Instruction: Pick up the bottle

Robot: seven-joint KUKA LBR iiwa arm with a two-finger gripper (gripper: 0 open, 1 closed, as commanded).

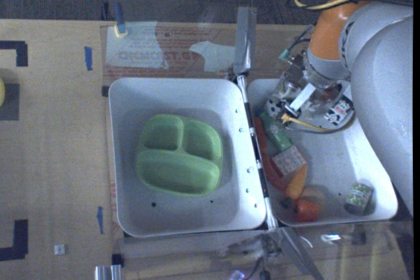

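Seemingly light, rigid and slick, the green bottle (275, 132) lies centre-right; mid-body grasp advised; gripper (293, 103) state cannot be told.

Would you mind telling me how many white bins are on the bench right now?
2. The left bin holds a green divided plate. The right bin, beside it, holds the cluttered small items, with the gripper reaching in at its upper end.

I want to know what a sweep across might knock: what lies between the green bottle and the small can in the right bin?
In the camera view, a small patterned box and an orange carrot lie between the green bottle and the can.
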